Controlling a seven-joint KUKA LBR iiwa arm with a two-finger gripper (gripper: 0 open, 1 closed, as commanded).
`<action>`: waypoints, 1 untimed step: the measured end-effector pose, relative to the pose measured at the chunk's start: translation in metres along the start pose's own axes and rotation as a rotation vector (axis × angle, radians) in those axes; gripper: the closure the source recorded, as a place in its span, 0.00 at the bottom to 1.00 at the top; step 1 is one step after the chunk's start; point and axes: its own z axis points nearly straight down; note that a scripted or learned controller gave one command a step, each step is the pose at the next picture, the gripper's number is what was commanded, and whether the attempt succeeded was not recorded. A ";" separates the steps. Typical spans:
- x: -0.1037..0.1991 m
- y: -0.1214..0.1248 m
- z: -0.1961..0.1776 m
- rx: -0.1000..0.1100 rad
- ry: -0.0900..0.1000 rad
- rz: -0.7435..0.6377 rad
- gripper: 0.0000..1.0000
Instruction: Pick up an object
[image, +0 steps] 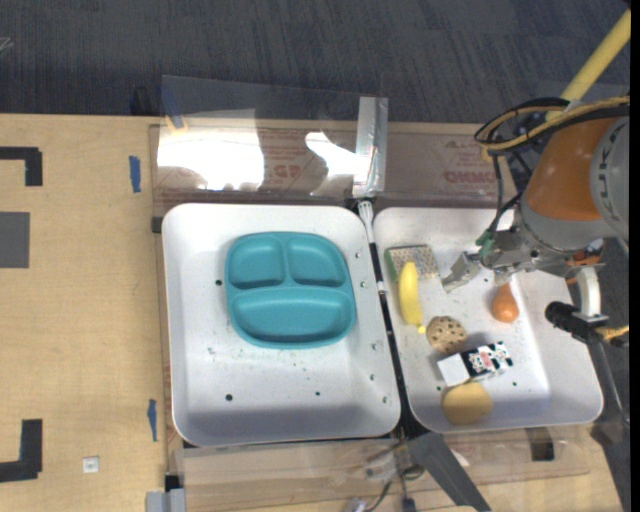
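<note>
Over the right bin (570, 395), toward its two o'clock corner, I am watching the arm (570, 180) reaching in, with the gripper (470, 268) hanging above the bin floor. Its jaws are looking slightly parted with nothing between them, though the slant is making the gap hard to read. I am judging this as the approach step: nothing is being gripped yet. Candidates are lying close by. The orange ball (506, 305) is sitting at about four o'clock from the fingertips, just beside them; the banana (409, 293) is lying at eight o'clock, near the bin's left wall; the cookie (446, 331) is resting at six o'clock. Further down, the printed box (476, 362) and the tan potato-like lump (467, 402) are touching. In the left bin (195, 400) the teal divided plate (290, 290) is sitting well apart. Next I am expecting to centre over one item, open wider, and descend.
</note>
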 end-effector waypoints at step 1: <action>-0.040 -0.044 0.036 -0.015 0.009 0.075 0.00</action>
